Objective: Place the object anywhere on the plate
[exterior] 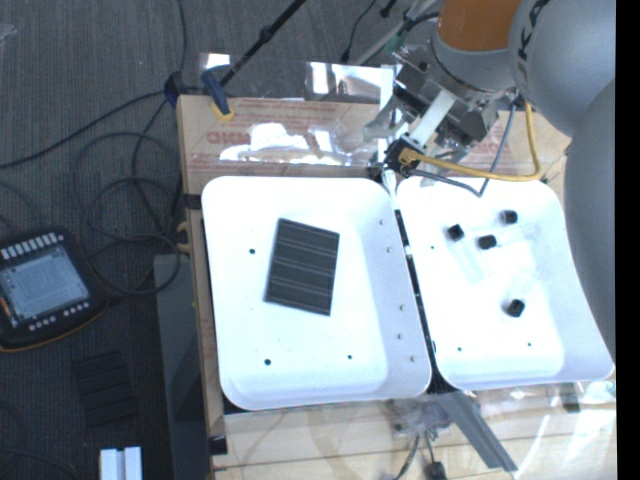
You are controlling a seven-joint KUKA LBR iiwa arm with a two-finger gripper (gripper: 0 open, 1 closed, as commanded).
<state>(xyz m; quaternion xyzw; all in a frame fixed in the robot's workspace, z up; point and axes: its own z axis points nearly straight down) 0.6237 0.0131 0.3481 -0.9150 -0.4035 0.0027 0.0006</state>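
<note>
Black is the colour of four small bits lying in the right bin [545,353]. Two sit close together, but apart, near the middle of the bin: the left bit [455,233] and the middle bit [487,241]. The back bit [508,217] lies just behind them, nearer the far wall. The front bit [514,308] lies alone, well apart from the others, nearer to me. They are too small for me to tell which way each one points, or which side is the long one.

In the left bin [230,368] lies the plate [302,266]. It is dark grey, flat and shaped like a box lid, with thin lines running across it. Its long side runs from front to back, and it leans a little, so its far end tips to the right. It sits near the middle of the bin and touches no wall.

The gripper [398,140] hangs at the back, over the place where the two bins meet. It is well apart from the bits and from the plate. I cannot tell if it is open or closed. I see nothing in it.
</note>
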